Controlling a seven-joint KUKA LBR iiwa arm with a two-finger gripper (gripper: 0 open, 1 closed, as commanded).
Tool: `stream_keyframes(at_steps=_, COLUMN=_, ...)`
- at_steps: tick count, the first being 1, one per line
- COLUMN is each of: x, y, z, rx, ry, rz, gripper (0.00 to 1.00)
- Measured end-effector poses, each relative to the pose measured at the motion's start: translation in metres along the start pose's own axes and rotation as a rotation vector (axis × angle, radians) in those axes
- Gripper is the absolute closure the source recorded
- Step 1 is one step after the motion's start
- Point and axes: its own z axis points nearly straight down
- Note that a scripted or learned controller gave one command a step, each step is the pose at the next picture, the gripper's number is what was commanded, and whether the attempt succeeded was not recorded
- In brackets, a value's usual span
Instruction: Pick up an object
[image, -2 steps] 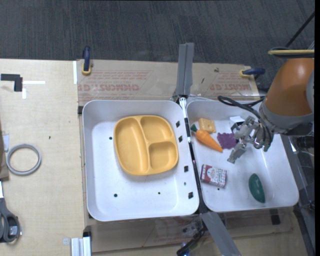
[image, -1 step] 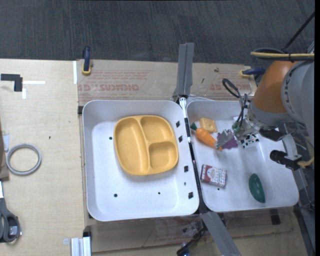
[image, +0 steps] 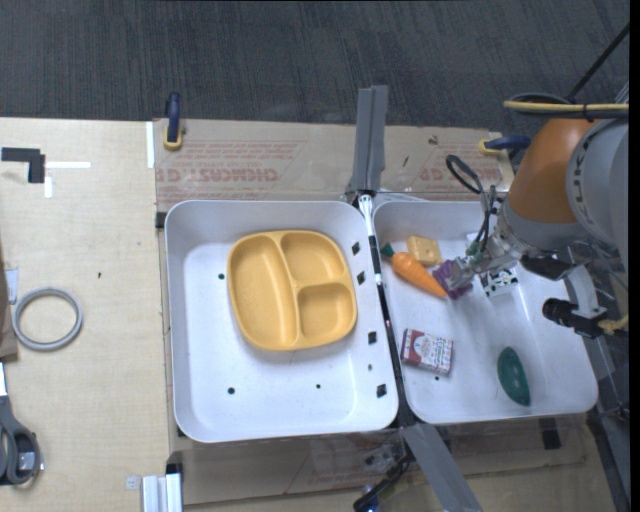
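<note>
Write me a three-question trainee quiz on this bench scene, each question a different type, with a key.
1. True or false: the yellow divided plate lies in the left bin.
2. Multiple choice: which thing lies nearest the front edge of the right bin? A) carrot B) dark green object C) cracker
3. Fill in: the small red and white box lies in the ____ bin.

Key: 1 true; 2 B; 3 right.
</note>
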Motion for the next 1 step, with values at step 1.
stream_keyframes(at_steps=1, x=0.0359, y=0.0731, z=-0.0872, rx=0.001, ry=0.002, rz=0.349, gripper=1.0)
